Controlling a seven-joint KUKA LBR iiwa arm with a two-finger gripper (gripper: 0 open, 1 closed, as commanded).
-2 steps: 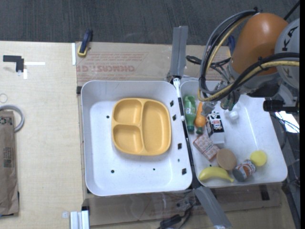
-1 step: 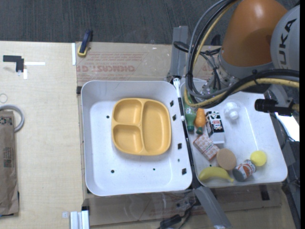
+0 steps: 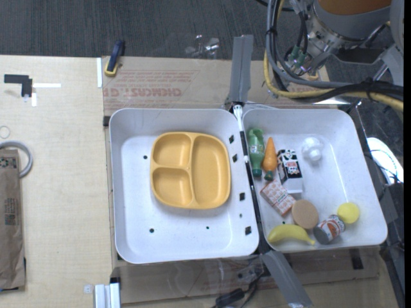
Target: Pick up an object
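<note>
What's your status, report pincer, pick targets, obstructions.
Arm high above right bin, pincer state unreadable. Banana, carrot, lemon untouched in right bin. Yellow tray in left bin. Nothing blocking.

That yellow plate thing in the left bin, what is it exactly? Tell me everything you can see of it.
The yellow divided plate looks like smooth matte plastic, a rounded rectangle with raised ridges splitting it into three compartments: two smaller ones on its left side, one long one on its right. All three hold nothing. It lies flat and upright, slightly skewed, near the middle of the left white bin, touching only the bin's floor.
</note>
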